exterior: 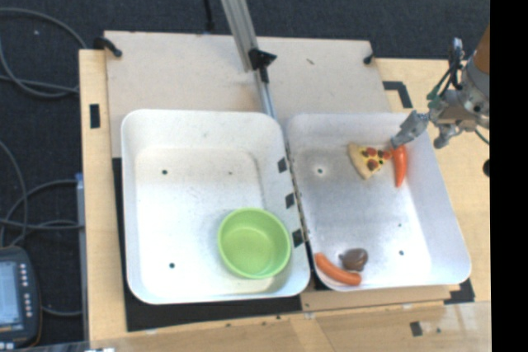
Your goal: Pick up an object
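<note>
The right bin (429,210) holds a pizza slice toy (365,159) and an orange carrot (400,166) near its far right side. An orange sausage (337,269) and a small brown lump (355,259) lie at its near edge. My gripper (426,133) hovers over the bin's far right rim, just above and to the right of the carrot. Its fingers are spread open with nothing between them; the left finger (408,129) points down toward the carrot's top end.
A green bowl (254,242) sits in the near right corner of the left bin (165,152). A slanted metal post (239,12) rises behind the bins. The divider between the bins (290,185) runs down the middle.
</note>
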### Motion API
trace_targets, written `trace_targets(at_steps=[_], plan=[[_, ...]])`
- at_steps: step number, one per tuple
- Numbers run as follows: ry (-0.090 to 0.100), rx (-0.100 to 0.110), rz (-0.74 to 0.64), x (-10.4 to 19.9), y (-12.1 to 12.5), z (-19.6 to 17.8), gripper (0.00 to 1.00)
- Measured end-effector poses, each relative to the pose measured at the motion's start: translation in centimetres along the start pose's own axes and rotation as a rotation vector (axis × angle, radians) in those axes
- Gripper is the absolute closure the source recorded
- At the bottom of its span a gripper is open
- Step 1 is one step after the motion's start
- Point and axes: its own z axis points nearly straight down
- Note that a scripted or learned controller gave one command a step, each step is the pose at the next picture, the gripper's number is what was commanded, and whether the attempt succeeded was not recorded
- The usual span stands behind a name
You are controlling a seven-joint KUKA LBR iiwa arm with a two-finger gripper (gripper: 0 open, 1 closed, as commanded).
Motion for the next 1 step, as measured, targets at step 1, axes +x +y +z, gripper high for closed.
trace_targets(at_steps=[1], plan=[[0.000,0.001,0.001,-0.77,-0.41,4.47,0.00]])
